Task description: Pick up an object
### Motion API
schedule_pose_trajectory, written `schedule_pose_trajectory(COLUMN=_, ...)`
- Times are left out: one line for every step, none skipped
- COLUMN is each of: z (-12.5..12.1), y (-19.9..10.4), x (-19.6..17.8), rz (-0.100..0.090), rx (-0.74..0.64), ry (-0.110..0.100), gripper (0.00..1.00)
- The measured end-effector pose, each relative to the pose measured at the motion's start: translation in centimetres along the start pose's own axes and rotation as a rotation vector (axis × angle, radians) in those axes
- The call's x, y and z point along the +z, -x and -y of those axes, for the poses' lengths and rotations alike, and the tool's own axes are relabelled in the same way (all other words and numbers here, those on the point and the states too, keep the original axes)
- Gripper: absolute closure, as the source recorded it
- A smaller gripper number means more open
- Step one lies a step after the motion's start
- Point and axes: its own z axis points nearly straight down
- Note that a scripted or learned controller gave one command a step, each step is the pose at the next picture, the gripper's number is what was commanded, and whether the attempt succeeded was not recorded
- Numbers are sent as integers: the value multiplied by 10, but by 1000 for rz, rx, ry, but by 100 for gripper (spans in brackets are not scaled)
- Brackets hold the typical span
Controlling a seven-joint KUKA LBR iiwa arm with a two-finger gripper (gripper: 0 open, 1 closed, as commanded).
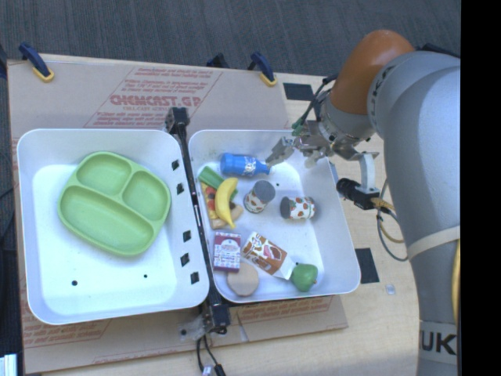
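Note:
My gripper (283,149) hangs over the back right part of the right bin (338,233), just right of a blue bottle (241,164) lying on its side. Nothing shows in its grasp. Below the bottle lie a yellow banana (226,200), a grey round piece (264,189), a small brown and white ball (254,203) and a spotted brown and white toy (298,207). Toward the front sit a red box (227,251), a brown snack packet (265,254), a green fruit (305,276) and a tan disc (243,280).
The left bin (47,280) holds a green divided plate (115,202). A black clip divider (190,202) runs between the bins. The arm's grey body and orange band (374,61) fill the right side above the bin's edge.

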Motion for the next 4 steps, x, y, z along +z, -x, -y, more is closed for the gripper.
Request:
schedule_pose_trajectory(z=-7, y=-46, x=-1, rz=0, rx=-2, ry=-1, gripper=0)
schedule_pose_trajectory(z=-8, y=-145, x=-56, rz=0, rx=-3, ry=3, gripper=0)
schedule_pose_trajectory(z=-8, y=-144, x=-65, rz=0, rx=-5, ry=0, gripper=100)
schedule_pose_trajectory(z=75, y=-153, x=-93, rz=1, rx=1, ry=0, gripper=100)
